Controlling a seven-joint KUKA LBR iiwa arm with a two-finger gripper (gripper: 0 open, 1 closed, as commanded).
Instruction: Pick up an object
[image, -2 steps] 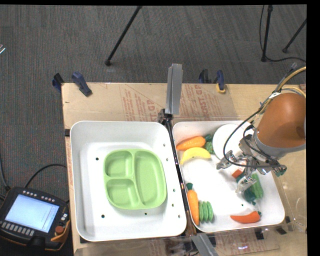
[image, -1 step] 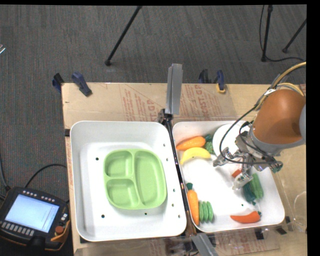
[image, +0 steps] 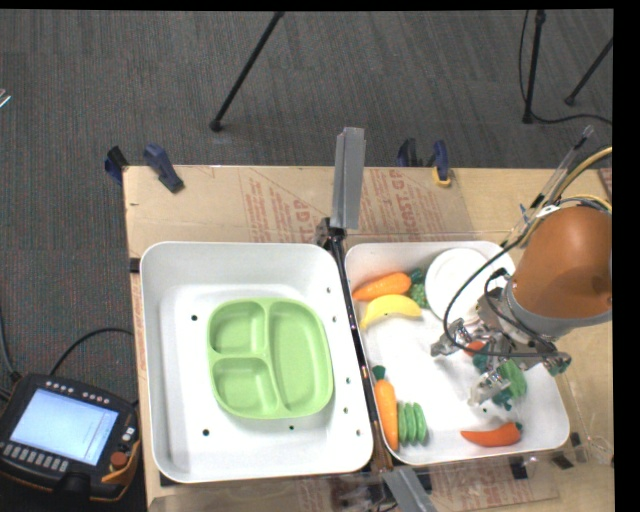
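Note:
My gripper (image: 491, 386) hangs low over the right part of the right bin (image: 440, 455), under the arm's orange band (image: 566, 266). A green toy (image: 514, 379) lies right beside the gripper's tip, partly hidden by it, and I cannot tell whether they touch. An orange pepper-like piece (image: 492, 434) rests just in front of the gripper near the bin's front wall. Farther left lie a carrot (image: 386, 410) and a green pea pod (image: 413, 422). At the bin's back sit another carrot (image: 381, 286), a yellow banana (image: 390, 308) and a white plate (image: 458, 276).
The left bin (image: 170, 300) bears a green divided tray (image: 270, 357). A grey upright post (image: 349, 180) stands at the back between the bins. Cables run from the arm over the plate. A teach pendant (image: 68, 430) lies on the floor at lower left.

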